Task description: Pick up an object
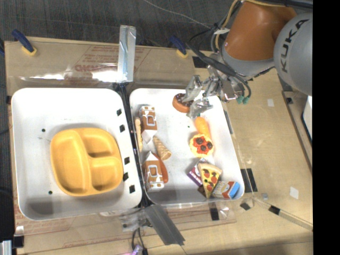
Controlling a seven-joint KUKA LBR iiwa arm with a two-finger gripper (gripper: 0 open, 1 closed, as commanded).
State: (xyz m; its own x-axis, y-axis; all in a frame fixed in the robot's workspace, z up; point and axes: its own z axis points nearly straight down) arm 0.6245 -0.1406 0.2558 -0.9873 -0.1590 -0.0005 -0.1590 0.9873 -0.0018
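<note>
Hand (195,97) hovers over right bin (234,147); arm (297,41) reads "KUKA".

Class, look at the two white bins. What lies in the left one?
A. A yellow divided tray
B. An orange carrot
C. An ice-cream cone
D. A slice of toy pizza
A: the yellow divided tray lies by itself in the left bin, while the small toy foods all lie in the right bin.
</note>
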